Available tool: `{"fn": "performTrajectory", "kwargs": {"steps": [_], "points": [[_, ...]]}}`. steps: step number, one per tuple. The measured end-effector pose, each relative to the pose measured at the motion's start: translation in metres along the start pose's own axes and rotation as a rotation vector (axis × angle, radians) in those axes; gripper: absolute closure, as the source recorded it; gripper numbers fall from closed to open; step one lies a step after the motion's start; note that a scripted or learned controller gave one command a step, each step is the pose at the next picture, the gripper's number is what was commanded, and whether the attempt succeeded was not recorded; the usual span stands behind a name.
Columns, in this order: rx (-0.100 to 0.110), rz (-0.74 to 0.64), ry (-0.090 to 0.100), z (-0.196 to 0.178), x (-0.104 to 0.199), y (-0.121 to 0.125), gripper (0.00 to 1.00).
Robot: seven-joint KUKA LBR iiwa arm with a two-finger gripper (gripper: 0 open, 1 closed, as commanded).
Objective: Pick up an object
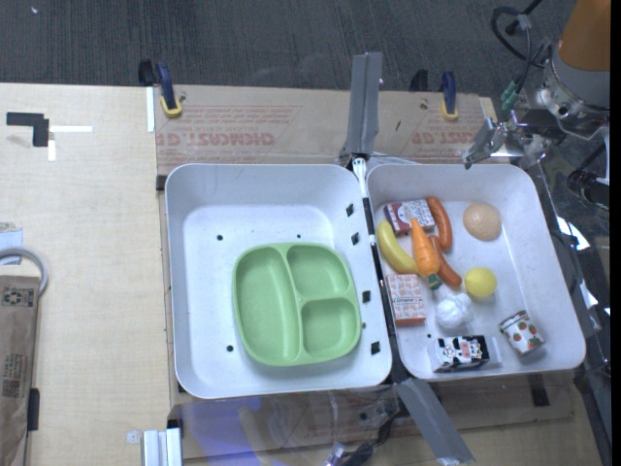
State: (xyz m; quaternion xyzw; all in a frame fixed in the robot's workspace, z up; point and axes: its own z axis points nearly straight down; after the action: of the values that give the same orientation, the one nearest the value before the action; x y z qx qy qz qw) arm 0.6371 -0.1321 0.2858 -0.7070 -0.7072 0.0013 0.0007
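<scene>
While the gripper (497, 142) hangs over the right bin's (543, 212) far edge, I cannot tell its jaws. The egg (481, 220) lies near it.

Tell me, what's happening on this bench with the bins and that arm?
A robot arm is set to pick an object out of the right bin, which holds toy food: a banana, a carrot, an egg, a lemon and some small cartons. Its tool sits over the bin's far right corner, above the items, with nothing in it. The left bin holds a green divided plate.
</scene>
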Motion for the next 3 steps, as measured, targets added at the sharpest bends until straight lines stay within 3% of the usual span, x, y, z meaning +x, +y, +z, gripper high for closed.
{"fn": "performTrajectory", "kwargs": {"steps": [1, 2, 3], "points": [[0.001, -0.017, 0.000, 0.122, 0.005, -0.013, 0.00], [0.000, -0.102, 0.001, 0.195, 0.014, -0.040, 0.00], [-0.012, -0.097, -0.004, 0.180, 0.010, -0.036, 1.00]]}}
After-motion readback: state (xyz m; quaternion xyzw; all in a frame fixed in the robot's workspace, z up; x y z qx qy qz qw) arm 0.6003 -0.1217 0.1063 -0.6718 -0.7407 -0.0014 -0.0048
